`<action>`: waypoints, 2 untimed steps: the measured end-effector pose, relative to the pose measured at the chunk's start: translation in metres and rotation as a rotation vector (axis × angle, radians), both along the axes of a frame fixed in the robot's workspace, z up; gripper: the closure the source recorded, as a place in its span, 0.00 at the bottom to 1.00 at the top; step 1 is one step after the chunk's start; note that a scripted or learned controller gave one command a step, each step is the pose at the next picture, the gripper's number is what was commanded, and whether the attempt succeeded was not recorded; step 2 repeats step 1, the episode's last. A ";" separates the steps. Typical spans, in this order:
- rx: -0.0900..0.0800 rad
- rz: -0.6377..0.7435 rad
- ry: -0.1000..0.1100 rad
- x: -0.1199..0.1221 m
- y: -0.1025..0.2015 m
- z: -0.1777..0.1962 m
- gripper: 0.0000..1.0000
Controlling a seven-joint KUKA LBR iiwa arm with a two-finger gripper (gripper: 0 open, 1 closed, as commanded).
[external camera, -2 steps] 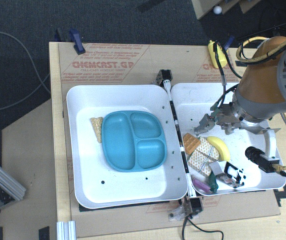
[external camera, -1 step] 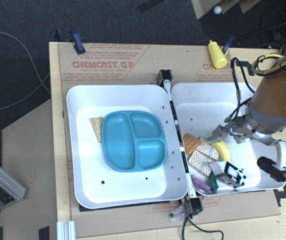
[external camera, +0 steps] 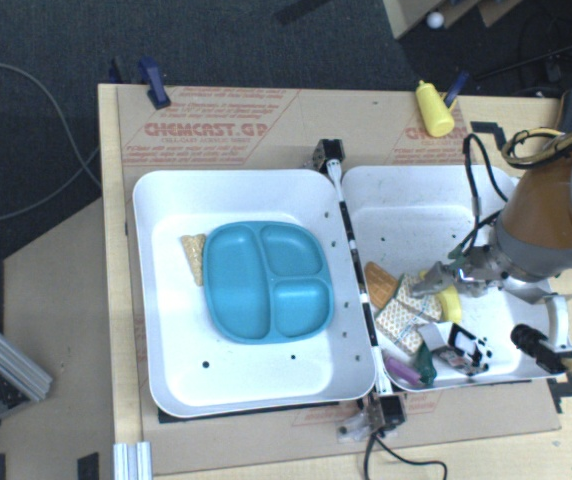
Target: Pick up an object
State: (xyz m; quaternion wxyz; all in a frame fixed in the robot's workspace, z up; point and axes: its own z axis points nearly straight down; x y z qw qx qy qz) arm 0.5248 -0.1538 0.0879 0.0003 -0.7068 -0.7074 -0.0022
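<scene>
In the right bin (external camera: 406, 203), near its front left, lies a heap of small objects: an orange-brown wedge (external camera: 380, 283), a dotted cracker-like piece (external camera: 398, 320), a yellow piece (external camera: 450, 304), a green and purple item (external camera: 416, 368) and a black-and-white item (external camera: 469, 351). My gripper (external camera: 436, 280) reaches in from the right and hangs low over this heap, just above the yellow piece. Nothing visibly sits between its fingers.
The left bin (external camera: 166, 368) holds a blue divided plate (external camera: 266, 280) with a tan cracker (external camera: 194, 253) at its left side. A yellow clamp (external camera: 433, 109) and a blue clamp (external camera: 153, 83) sit on the bench's far edge. Cables (external camera: 481, 183) hang by the arm.
</scene>
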 end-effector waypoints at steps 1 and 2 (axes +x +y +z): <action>0.000 0.000 -0.004 0.001 0.001 0.010 1.00; 0.000 0.000 -0.004 0.001 0.001 0.010 1.00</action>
